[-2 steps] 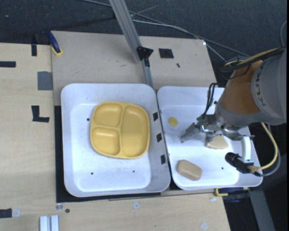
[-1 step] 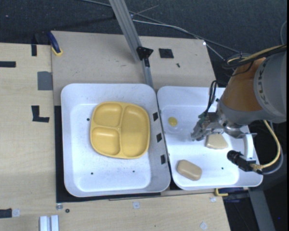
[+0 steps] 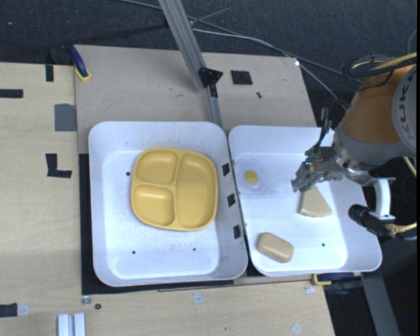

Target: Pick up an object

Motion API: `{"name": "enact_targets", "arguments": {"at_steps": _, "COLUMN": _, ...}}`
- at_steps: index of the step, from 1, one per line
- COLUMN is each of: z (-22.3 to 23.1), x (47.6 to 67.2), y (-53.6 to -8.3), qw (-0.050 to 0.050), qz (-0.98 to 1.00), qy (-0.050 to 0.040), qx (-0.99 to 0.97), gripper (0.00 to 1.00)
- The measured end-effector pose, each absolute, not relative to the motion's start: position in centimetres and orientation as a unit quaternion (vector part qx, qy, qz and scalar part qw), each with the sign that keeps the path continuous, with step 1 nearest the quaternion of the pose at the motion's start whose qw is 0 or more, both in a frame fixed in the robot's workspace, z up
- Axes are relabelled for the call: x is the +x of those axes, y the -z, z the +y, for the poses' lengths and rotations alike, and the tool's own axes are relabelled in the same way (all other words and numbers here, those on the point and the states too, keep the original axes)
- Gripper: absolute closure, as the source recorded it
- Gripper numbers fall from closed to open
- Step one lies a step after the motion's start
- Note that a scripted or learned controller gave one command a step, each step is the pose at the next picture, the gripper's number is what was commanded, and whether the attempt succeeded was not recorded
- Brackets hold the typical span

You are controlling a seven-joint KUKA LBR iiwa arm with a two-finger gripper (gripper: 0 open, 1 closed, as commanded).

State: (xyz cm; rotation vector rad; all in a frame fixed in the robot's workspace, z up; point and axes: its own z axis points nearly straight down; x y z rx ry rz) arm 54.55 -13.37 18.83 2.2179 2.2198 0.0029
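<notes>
While the gripper hangs just over the tan wedge, probably lining up a grab, I cannot tell its grip.

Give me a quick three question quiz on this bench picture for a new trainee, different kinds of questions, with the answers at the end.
1. True or false: the yellow divided plate lies in the left bin.
2. How many loose things lie in the right bin?
3. Which thing is nearest the pincer: A the small yellow piece, B the tan wedge, C the tan oval block?

Key: 1 true. 2 three. 3 B, the wedge just below it.
</notes>
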Motion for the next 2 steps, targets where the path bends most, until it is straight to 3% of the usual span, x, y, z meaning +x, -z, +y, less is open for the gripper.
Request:
{"name": "enact_targets", "arguments": {"at_steps": 1, "z": -13.3, "x": 54.6, "y": -21.9, "qw": 0.001, "qz": 0.708, "qy": -0.0006, "qx": 0.707, "gripper": 1.00}}
{"name": "enact_targets", "arguments": {"at_steps": 2, "z": -8.3, "x": 56.5, "y": -21.0, "qw": -0.001, "qz": 0.709, "qy": 0.0001, "qx": 0.705, "gripper": 1.00}}
